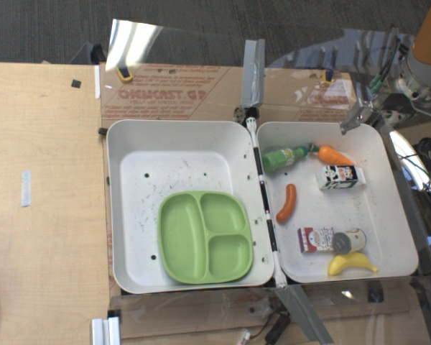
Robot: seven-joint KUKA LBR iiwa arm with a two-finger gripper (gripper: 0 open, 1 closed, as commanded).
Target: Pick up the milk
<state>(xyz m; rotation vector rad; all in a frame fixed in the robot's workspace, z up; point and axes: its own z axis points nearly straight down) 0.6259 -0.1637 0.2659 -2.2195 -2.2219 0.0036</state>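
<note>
I noted the milk (341, 176) lying just below-left of the gripper (359, 117), whose state I couldn't tell; I judged it a light, stiff small carton, best pinched across its flat sides.

Arm raised at upper right, claw (353, 123) hanging low.

Crowded far side of right bin (388, 192), open middle.
Milk (341, 177) hemmed in at its far edge by carrot (336, 154), with green bottle (284, 157) close on the left; open floor near and right of it. Sausage (286, 203) left of middle; can (329, 240) and banana (350, 264) along the near wall.
</note>
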